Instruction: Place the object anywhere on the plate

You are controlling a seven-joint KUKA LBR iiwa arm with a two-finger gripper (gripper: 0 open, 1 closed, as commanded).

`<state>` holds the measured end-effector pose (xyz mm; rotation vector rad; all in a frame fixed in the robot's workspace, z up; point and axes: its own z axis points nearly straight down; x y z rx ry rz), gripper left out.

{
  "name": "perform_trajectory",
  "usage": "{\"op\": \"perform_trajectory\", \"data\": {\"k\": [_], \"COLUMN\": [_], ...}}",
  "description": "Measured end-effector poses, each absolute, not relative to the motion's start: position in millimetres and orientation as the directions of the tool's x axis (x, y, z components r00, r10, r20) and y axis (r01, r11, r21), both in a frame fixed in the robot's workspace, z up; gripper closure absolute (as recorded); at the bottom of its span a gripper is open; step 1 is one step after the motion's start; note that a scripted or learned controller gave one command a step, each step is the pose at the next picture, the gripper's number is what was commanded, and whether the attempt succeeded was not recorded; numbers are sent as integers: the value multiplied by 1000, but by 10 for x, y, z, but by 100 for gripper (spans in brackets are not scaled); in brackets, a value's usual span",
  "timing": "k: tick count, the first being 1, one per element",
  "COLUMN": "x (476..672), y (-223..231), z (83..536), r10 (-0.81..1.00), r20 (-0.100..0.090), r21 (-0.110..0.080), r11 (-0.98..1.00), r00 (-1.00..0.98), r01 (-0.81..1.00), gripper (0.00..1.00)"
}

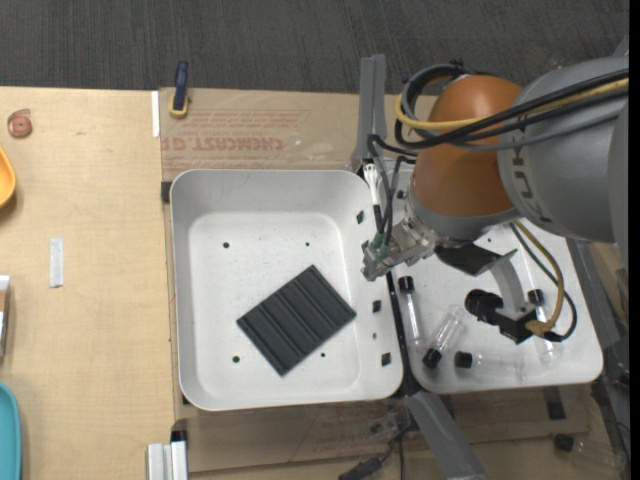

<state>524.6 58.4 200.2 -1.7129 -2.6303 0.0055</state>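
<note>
Wooden bench (80, 318) with two white bins. Left bin (215, 258): one dark ribbed plate (297, 320), lying askew. Right bin (445, 290): clear black-capped tubes (408, 308), loose on the floor. Gripper (383, 256) above the bins' shared edge; whether it is clenched cannot be told.

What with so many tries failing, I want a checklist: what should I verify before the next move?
1. Can the plate be reached? It lies flat in the left bin: ok.
2. Does the gripper hold an object? Cannot tell.
3. Is the gripper above the plate? Not ok: it hangs by the wall between the bins, to the plate's right.
4. Are there objects to pick? Several clear tubes lie in the right bin: ok.
</note>
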Motion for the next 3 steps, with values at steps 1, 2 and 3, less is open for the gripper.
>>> {"op": "perform_trajectory", "data": {"k": [1, 2, 3], "x": [5656, 5656, 6130], "y": [493, 493, 1327], "z": [1905, 1905, 2655], "r10": [883, 883, 891], "r20": [-1, -1, -2], "r21": [-2, -2, -1], "r11": [469, 469, 455], "r00": [-469, -469, -455], "r01": [883, 883, 891], "gripper": [100, 0, 0]}}
